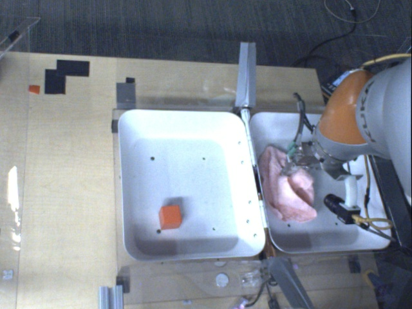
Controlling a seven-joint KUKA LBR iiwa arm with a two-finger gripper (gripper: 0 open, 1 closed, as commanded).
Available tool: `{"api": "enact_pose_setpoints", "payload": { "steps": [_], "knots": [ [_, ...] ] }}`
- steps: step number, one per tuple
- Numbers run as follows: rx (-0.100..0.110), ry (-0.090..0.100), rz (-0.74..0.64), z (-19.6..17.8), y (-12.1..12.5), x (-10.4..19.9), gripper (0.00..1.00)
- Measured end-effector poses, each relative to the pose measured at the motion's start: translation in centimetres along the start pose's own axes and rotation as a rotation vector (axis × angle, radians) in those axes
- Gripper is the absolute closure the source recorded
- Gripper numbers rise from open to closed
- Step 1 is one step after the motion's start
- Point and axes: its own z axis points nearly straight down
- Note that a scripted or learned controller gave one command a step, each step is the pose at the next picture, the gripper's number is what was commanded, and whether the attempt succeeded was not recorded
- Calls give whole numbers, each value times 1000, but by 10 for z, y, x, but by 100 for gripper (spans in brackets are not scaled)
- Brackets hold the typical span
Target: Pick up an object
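Observation:
A crumpled pink cloth (286, 187) lies in the right bin (302, 237), against its left wall. My gripper (297, 161) comes in from the right and sits low over the cloth's upper right part, touching or nearly touching it. The arm's grey body and orange band hide the wrist above it. An orange block (170, 217) rests near the front of the left bin (187, 131), far from the gripper.
A metal divider post (245, 76) stands behind the seam between the two bins. Black shapes (63, 74) and a small orange mark (34, 89) lie on the bench at far left. Cables run along the right bin's right side.

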Motion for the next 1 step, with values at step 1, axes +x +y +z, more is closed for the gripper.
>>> {"api": "enact_pose_setpoints", "payload": {
  "steps": [1],
  "knots": [
    [16,1,-258,-80,55,40,100]
  ]
}}
